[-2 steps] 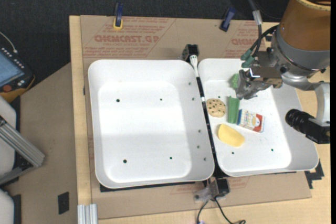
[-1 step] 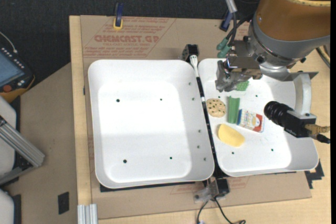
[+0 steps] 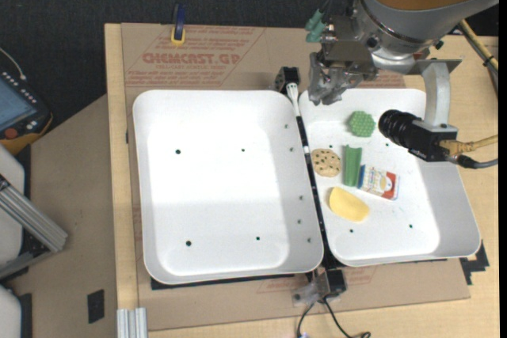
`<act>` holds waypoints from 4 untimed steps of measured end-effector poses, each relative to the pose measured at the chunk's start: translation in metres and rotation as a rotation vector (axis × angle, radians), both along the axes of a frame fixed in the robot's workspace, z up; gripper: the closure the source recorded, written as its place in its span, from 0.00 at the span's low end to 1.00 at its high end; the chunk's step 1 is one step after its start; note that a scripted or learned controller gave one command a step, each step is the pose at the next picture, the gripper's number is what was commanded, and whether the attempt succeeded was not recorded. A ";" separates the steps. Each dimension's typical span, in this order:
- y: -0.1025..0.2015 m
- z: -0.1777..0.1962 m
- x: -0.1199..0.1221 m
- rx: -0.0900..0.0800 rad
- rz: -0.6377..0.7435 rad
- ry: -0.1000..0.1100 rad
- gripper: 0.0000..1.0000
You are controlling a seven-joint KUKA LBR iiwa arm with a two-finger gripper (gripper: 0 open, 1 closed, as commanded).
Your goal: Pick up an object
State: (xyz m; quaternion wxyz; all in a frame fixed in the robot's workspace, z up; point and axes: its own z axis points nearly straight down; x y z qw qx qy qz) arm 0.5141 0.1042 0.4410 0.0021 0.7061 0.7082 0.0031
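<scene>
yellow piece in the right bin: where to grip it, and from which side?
Judging from this view: come straight down on the yellow piece and close across its short axis near the middle. It lies flat, elongated on a slant, with free bin floor around its lower sides. The cookie sits near its upper-left end, so avoid that end.

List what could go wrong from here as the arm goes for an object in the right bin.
1. The cookie, green block, small packet and yellow piece lie packed together, so a descent may nudge neighbours or catch two.
2. The gripper hangs over the right bin's far left corner, near the rim and divider; it could strike them.
3. The green ball looks round and may roll away.
</scene>
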 end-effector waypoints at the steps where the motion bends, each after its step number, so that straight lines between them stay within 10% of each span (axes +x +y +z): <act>1: -0.112 -0.063 -0.037 -0.005 -0.016 0.015 1.00; 2: -0.059 -0.103 -0.030 -0.001 0.002 0.014 1.00; 4: -0.003 -0.005 -0.034 0.000 -0.001 0.001 1.00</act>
